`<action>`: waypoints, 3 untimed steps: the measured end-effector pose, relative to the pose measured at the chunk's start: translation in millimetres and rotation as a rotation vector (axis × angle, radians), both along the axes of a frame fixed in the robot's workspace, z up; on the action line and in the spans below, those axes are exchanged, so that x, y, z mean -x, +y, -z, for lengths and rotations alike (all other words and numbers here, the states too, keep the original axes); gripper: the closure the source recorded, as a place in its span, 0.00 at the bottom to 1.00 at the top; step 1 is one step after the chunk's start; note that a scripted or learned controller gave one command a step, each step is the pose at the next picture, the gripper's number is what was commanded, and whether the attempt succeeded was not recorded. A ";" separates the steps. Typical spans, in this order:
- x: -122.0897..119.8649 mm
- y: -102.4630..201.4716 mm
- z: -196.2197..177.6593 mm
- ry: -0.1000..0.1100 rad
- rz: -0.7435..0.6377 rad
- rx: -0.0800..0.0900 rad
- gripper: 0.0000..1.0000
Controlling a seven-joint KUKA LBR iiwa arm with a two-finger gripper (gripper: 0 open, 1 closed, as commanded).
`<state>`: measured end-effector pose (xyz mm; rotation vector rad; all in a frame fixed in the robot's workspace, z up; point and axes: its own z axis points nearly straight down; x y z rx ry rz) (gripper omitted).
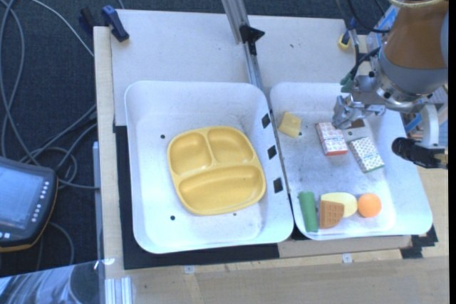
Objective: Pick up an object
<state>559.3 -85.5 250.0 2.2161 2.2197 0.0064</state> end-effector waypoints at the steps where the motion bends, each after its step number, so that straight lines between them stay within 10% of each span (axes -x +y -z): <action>1: 2.4 61.4 -2.8 0.006 -0.006 -0.004 1.00; 3: 3.9 169.6 9.7 0.011 -0.005 -0.003 1.00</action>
